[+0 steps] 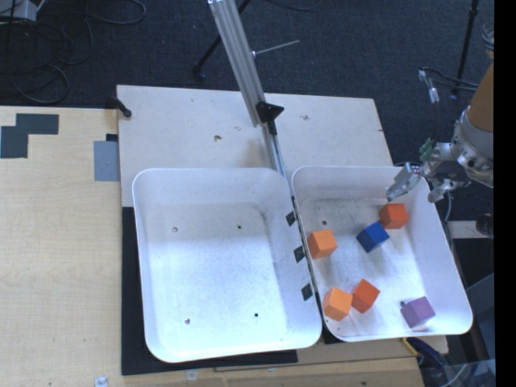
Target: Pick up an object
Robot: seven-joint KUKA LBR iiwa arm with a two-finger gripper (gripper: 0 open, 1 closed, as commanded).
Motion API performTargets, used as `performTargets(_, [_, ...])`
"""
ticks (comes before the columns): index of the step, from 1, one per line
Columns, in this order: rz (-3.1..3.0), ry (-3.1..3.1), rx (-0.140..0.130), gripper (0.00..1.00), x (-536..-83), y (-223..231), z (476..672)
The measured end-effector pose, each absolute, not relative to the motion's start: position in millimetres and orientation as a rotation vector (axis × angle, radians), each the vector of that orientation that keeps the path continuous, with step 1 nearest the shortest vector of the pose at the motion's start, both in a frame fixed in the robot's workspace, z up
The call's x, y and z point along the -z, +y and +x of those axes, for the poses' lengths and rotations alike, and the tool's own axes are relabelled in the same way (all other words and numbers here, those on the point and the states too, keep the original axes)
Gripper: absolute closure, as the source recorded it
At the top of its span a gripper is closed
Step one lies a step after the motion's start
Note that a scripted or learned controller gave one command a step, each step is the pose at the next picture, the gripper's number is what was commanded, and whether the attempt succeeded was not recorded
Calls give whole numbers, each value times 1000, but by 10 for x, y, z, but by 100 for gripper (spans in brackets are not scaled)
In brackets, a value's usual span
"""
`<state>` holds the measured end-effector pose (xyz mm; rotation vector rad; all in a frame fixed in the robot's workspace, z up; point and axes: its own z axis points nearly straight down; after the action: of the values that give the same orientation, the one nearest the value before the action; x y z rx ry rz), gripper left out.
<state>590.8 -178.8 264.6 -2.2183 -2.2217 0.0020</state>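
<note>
Over the right bin's (451, 248) far right corner the end effector (413, 180) hovers, grip state impossible to tell, just beyond the red-orange cube (393, 214), so the approach seems underway and descent onto that cube comes next.

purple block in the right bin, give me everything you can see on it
The purple block is a small cube, matte, of one plain lilac colour, lighter on its top face. It sits flat on the floor of the right bin, near that bin's front right corner, turned a little out of line with the walls. It stands apart from the other blocks; the nearest, a red-orange block, lies to its left in the view. The hand is at the bin's far side.
</note>
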Motion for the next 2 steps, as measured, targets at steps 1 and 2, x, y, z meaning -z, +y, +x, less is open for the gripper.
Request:
performTargets(1, [-2216,-2214,-8,0,-1021,-1869,5967])
performTargets(2, [-2226,-2211,-3,100,-1165,-1888,5979])
